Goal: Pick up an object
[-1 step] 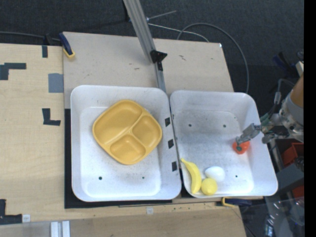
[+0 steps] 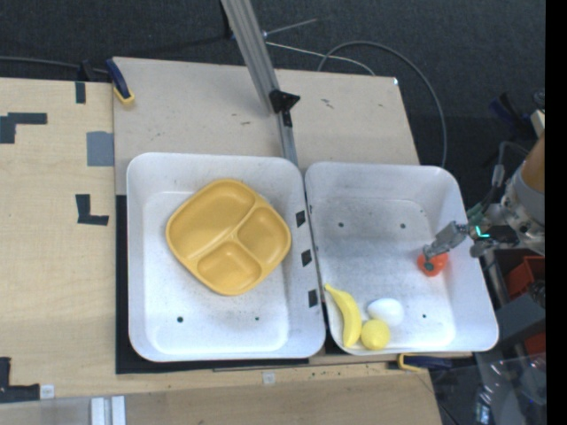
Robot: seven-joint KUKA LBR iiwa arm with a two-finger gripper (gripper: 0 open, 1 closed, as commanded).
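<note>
On the left sits the first of two white bins [image 2: 142, 264], and it carries a single yellow plate [image 2: 229, 235] with three compartments, lying flat near the bin's middle. Just beside it, sharing a wall, is the second bin [image 2: 381, 189], where the loose things lie: one banana [image 2: 346, 315] curved along the near left corner, one white egg-like ball [image 2: 385, 309] next to it, and one yellow round fruit, probably a lemon [image 2: 375, 334], touching the banana's lower end and sitting just below the white ball. Farther right, well apart from that cluster and close to the right wall, is one small red-orange thing [image 2: 431, 266], too small to name with confidence. The gripper [image 2: 431, 256] reaches in from the right edge and its tip is right on top of that red thing, seemingly touching it. At this size I cannot tell how wide the fingers stand or whether anything is caught between them, so I would not call it held. My reading is that the try is at the closing-in stage: the arm is down at its target, and the lift is not yet done. The next move likely calls for a firm squeeze centred on that small piece, then a straight rise clear of the nearby wall; an off-centre pinch could let so small a thing slip out.
</note>
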